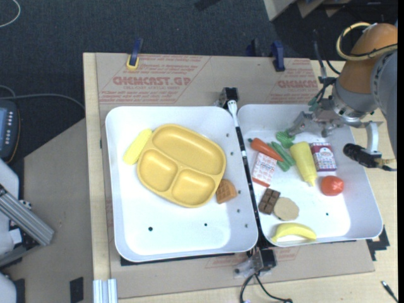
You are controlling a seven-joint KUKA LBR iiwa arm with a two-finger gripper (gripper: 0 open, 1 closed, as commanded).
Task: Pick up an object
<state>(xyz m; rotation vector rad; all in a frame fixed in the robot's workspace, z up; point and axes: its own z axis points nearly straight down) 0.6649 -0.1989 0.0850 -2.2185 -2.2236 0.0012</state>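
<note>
Mustard bottle (304, 162) lengthwise, cap downward-right

You see a yellow clamp (133, 60) at eleven o'clock and a blue clamp (276, 55) at one o'clock on the board's (189, 81) far edge, dark carpet (126, 11) beyond.

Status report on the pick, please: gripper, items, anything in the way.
Gripper low over right bin, far end, by the green toy; nothing seen held. Carrot, yellow bottle, tomato, banana all lying in bin. Items crowded together near the gripper.
</note>
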